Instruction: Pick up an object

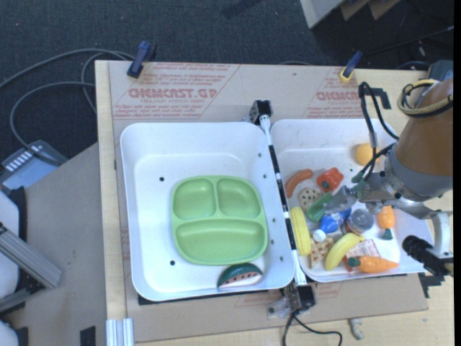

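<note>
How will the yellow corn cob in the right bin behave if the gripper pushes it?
The corn cob looks long and rounded, so it may roll sideways. It lies against the bin wall, which would probably stop it. It looks like stiff, light plastic.

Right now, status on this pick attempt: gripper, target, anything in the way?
Gripper low over the right bin's toy-food pile. No object seen held. Green plate, watermelon slice in left bin.

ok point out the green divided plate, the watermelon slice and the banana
green divided plate (pixel 218 222), camera view, on the ridge between its compartments
watermelon slice (pixel 240 274), camera view, on the middle of its red flesh
banana (pixel 340 249), camera view, on the middle of its curved body
</note>
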You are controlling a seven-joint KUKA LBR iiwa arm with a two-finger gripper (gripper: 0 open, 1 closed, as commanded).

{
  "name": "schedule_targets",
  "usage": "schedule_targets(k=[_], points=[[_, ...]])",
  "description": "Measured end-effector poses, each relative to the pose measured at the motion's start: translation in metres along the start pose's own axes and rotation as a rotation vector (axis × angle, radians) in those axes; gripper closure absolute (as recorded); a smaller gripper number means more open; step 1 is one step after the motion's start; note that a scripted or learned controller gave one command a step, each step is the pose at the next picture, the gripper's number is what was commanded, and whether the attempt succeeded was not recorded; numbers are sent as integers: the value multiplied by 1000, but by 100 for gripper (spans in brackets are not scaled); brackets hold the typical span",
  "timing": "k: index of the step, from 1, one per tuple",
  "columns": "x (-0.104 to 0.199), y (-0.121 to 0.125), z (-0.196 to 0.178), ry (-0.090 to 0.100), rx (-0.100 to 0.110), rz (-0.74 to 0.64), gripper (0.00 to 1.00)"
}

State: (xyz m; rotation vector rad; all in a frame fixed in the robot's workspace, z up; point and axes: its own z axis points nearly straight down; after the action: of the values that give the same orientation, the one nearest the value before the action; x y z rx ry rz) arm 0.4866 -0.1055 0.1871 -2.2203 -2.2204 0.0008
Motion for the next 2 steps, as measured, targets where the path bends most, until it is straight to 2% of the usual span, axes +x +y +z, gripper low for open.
schedule_targets(k=[1,2], points=[[-25,86,95,-2,-5,0,0],[-6,107,102,-1,-4,-1,0]])
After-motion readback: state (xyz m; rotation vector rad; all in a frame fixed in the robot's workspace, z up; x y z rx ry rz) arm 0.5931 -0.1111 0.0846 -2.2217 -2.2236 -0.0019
